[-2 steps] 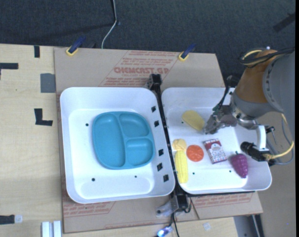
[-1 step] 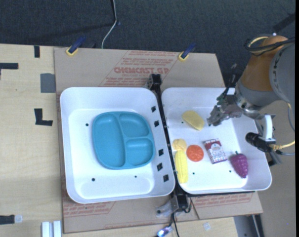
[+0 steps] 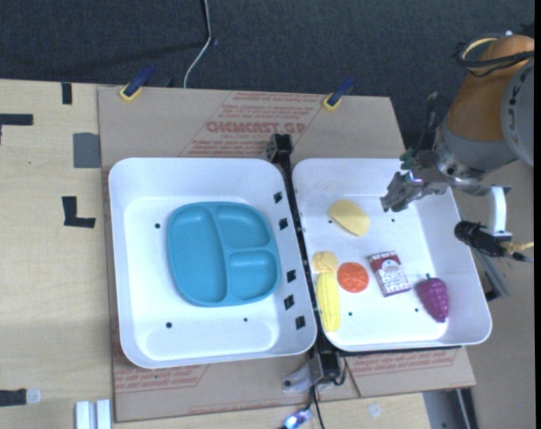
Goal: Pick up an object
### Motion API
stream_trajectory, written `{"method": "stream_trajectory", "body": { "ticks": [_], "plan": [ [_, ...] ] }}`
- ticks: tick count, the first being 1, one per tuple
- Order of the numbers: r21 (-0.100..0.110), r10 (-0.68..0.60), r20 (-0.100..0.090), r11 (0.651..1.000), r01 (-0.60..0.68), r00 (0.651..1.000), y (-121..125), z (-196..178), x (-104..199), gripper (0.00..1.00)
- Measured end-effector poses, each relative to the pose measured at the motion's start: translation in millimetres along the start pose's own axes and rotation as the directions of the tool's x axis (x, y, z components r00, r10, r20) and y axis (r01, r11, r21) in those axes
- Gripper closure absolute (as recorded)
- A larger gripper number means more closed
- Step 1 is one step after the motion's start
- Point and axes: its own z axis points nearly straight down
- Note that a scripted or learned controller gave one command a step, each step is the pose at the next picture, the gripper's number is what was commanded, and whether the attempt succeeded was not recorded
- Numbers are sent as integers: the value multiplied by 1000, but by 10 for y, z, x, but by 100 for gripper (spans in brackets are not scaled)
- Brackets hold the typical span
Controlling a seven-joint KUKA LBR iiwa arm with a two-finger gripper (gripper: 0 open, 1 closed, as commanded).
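Glossy white bins (image 3: 136,266), smooth blue divided plate (image 3: 223,253), knobbly corn (image 3: 328,302)

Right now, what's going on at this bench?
A grey arm with an orange band reaches in from the right, its gripper over the far right part of the right bin, holding nothing visible. In that bin lie a pale yellow piece, a corn cob, an orange-red tomato, a small red box and a purple grape bunch, all untouched. The left bin holds a blue divided plate. Nothing has been picked yet.
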Motion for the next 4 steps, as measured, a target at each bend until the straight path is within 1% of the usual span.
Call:
{"method": "stream_trajectory", "body": {
  "ticks": [1, 2, 3, 4],
  "plan": [
    [3, 1, -1, 1000, -1, 1000, 5, -155, 7, 100],
    [5, -2, -1, 1000, 2, 1000, -92, -148, 428, 100],
    [5, -2, -2, 1000, 2, 1000, -193, -257, 957, 100],
    [7, -3, -2, 1000, 3, 1000, -441, -274, 1437, 100]
  ]
}}
